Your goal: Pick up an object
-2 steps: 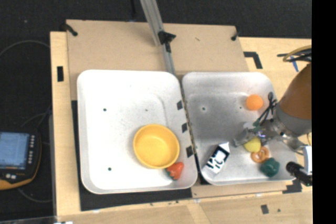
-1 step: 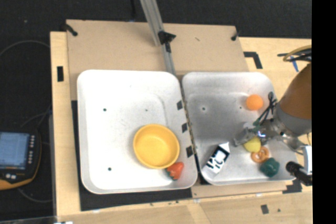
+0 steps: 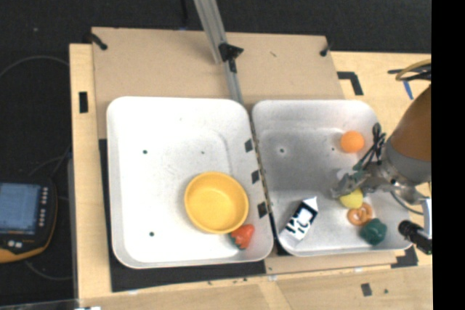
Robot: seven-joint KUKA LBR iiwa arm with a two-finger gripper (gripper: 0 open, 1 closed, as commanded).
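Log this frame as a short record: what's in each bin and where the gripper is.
left bin: yellow bowl; red item touching its lower right edge
right bin: orange ball, yellow item, orange ring, green item, black-and-white box
gripper: low over the yellow item; grasp unclear

I find no text, number or brand that I can read anywhere in this view. The small black-and-white box [image 3: 301, 218] in my right bin [image 3: 305, 120] carries dark markings on its white face, possibly a printed pattern or lettering, but they are too small and blurred to make out. The handheld pendant [image 3: 24, 219] at the far left has a lit bluish screen; whatever it displays is not legible. Black marks on the bench [image 3: 174, 62] are plain tape, not signs.
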